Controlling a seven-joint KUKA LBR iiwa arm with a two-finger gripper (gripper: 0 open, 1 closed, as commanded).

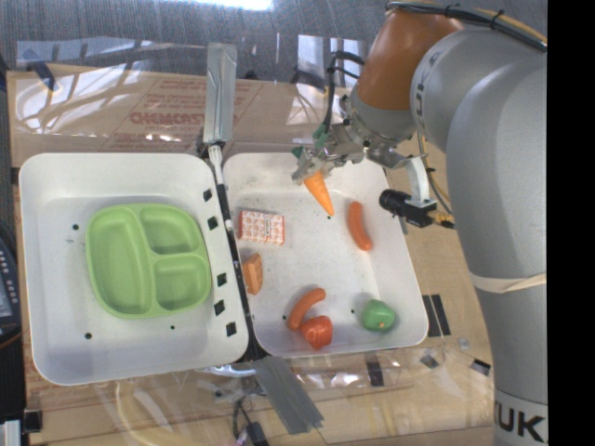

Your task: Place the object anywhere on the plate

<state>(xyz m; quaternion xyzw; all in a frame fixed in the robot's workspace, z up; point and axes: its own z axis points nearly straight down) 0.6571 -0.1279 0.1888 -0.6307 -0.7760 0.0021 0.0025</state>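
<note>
We see the claw (pixel 314 163) at the right bin's (pixel 400 258) far edge, seemingly closed on the wide end of a toy carrot (pixel 319 191), whose tip hangs toward the bin floor, though the fingers are hard to make out. The carrot looks light, stiff and smooth, likely slippery; its thick end suits gripping best. The green plate (pixel 149 258) sits in the left bin (pixel 46 249).

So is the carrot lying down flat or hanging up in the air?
Hanging, it seems: the carrot points tip down, its thick end up between the gripper fingers, over the right bin. Whether its tip touches the floor, I cannot tell.
</note>
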